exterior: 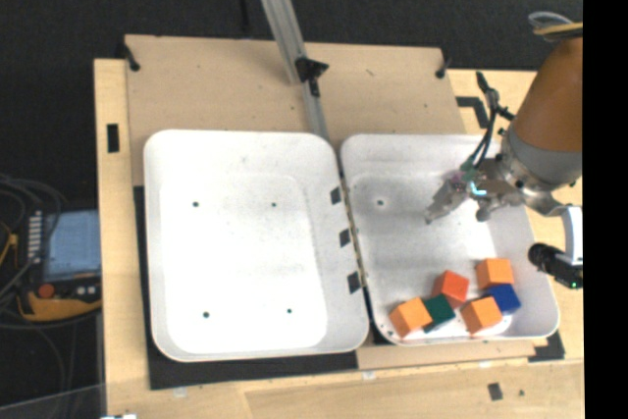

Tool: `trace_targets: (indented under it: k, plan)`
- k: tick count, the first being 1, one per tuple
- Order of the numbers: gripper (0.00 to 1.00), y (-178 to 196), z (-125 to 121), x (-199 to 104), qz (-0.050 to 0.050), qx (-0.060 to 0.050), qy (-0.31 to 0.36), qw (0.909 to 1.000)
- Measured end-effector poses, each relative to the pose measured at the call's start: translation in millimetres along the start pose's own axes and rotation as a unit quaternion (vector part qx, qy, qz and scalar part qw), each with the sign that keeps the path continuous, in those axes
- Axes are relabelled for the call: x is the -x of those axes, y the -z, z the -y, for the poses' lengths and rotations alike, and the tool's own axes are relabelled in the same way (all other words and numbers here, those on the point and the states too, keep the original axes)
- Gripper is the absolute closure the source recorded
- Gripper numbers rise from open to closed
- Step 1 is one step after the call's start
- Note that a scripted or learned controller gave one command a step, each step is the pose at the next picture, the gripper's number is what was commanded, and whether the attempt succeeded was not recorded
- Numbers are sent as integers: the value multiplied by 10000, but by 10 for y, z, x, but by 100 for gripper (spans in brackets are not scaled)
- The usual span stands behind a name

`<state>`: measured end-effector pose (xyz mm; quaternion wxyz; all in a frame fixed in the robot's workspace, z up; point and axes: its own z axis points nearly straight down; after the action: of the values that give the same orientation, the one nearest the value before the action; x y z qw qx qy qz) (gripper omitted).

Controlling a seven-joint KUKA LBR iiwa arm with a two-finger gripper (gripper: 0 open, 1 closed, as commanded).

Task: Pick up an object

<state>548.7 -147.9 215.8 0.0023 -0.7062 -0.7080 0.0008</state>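
My gripper (453, 199), apparently spread and holding nothing, hangs over the right bin (392, 162). The blocks (456, 301) sit packed together; closing there risks nudging neighbours, not gripping one

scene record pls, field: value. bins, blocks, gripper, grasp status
left bin: white, shallow, no blocks seen in it
right bin: white, shallow, holds all the blocks
blocks: cluster at the near edge of the right bin; orange block, green block, red-orange block, orange block, blue block, orange block
gripper: over the right bin's far half, apart from the cluster
grasp status: nothing seen between the fingers
arm: reaches in from the right
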Motion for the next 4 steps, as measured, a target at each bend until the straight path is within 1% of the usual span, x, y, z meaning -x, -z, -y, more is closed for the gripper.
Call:
trace_targets:
  k: [1, 2, 3, 4]
  plan:
    - [0, 27, -11, 0, 5, 29, -8, 10000]
    - [0, -523, -99, 47, 19, -2, -32, 10000]
    - [0, -1094, -180, 67, 20, -1, -41, 10000]
    - [0, -1179, -188, 85, 26, 27, -40, 10000]
